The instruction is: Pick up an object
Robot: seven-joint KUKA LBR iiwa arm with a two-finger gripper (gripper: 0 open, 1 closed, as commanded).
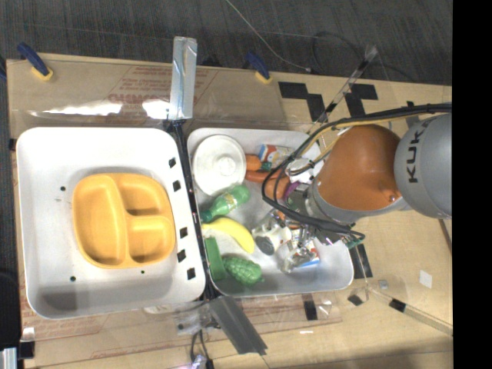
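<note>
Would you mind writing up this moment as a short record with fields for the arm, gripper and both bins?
arm: grey KUKA arm with orange band, reaching in from the right
gripper: gripper low inside the right bin
left bin: left bin holds a yellow divided tray
right bin: right bin holds a white round lid, banana, green bottle, bumpy green toy
held object: cannot tell

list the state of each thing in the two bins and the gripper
yellow divided tray: flat in the left bin, compartments bare
white bowl: upside down, right bin's far corner
banana: lying loose mid-bin
green bottle: on its side beside the banana
bumpy green toy: resting at the near wall
gripper: low in the right bin over small clutter, grasp unclear
</note>
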